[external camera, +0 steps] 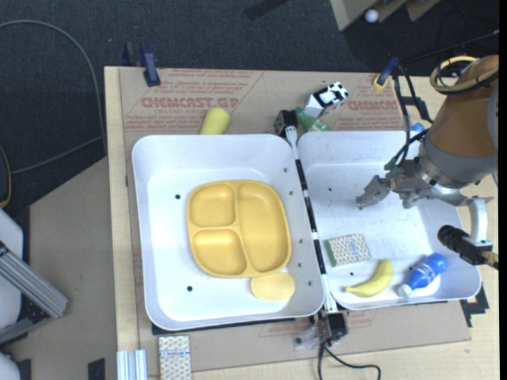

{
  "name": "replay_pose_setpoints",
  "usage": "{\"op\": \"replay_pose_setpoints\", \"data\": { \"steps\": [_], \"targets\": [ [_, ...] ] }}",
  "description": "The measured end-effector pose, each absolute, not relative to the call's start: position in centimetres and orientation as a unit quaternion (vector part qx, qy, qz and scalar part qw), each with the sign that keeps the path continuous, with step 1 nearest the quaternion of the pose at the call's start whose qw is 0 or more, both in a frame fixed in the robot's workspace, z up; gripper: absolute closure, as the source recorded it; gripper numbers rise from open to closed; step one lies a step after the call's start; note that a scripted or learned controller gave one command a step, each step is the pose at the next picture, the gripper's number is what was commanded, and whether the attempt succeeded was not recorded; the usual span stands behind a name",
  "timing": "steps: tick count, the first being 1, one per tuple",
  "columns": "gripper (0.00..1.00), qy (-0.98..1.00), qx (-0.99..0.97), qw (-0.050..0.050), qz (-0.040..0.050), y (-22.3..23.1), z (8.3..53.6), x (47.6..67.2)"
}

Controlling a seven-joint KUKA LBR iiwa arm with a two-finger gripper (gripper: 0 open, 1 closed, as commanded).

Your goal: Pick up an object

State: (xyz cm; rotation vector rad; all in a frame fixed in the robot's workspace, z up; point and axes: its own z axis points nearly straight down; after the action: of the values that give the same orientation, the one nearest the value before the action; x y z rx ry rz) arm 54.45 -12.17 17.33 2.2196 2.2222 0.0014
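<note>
Hovering: end effector (379,195) over right bin (348,153) | grip state unclear | banana (372,280) untouched

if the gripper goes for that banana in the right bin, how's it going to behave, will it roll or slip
The banana is curved and lies flat, so it will likely pivot or slide rather than roll. Its skin looks smooth and glossy, so it may slip between fingers. It sits near the bin's front wall, beside the blue bottle, so approach looks tight.
</note>
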Motion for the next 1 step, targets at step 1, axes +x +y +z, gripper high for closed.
{"op": "replay_pose_setpoints", "data": {
  "steps": [1],
  "targets": [
    [0.0, 0.707, 0.708, -0.001, -0.0008, -15.52, 13.97, 49.21]
  ]
}}
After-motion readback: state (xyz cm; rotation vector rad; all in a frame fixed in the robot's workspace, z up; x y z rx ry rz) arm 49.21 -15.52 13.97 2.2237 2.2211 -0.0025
